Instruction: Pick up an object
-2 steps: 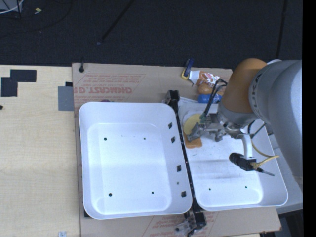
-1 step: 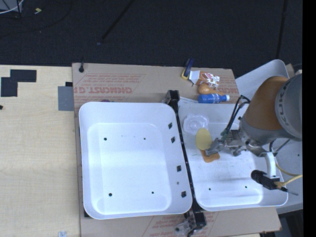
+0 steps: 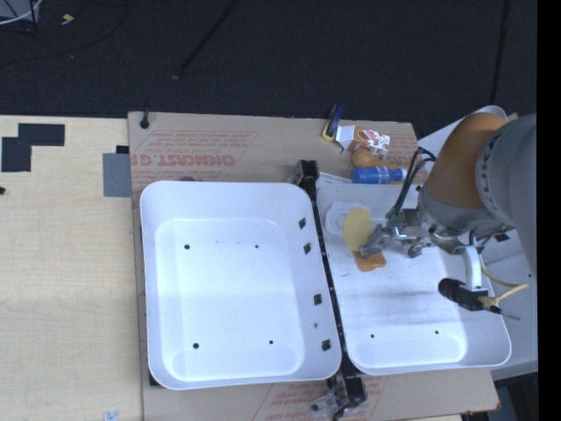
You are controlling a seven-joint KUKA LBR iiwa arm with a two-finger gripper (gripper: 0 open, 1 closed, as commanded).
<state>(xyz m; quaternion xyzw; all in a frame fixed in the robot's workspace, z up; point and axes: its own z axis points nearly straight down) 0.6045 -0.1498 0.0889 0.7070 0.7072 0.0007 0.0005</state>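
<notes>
Room: dark carpeted floor lies behind the desk (image 3: pixel 61 261), with a few cables trailing across it at top left.
Surface: pale wood desk, a brown cardboard sheet (image 3: pixel 219 147) with printed lettering laid over it, and two shallow white bins standing side by side on that sheet.
Left bin (image 3: pixel 158 323): white floor with a few small dark dots, bright glare in the middle.
Right bin (image 3: pixel 491 349): holds the objects, all gathered in its far half; the near half shows bare white floor.
Objects: a pale yellow rounded piece (image 3: pixel 356 226) stands near the dividing wall, a small orange-brown piece (image 3: pixel 372 261) lies just below it, a blue tube or bottle (image 3: pixel 377 175) lies at the far edge, and a tan item with a red-and-white label (image 3: pixel 368 147) sits behind that.
Arm: grey with an orange band, reaching in from the right, low over the right bin.
Claw (image 3: pixel 379 242): down at the yellow and orange-brown pieces, touching or nearly so; whether it is spread or pressed together I cannot tell, and nothing is plainly pinched.
Progress: my judgement is that the approach is made and a grasp is being tried; no object is seen lifted off the bin floor.
Left to do: secure one piece and raise it clear.
</notes>
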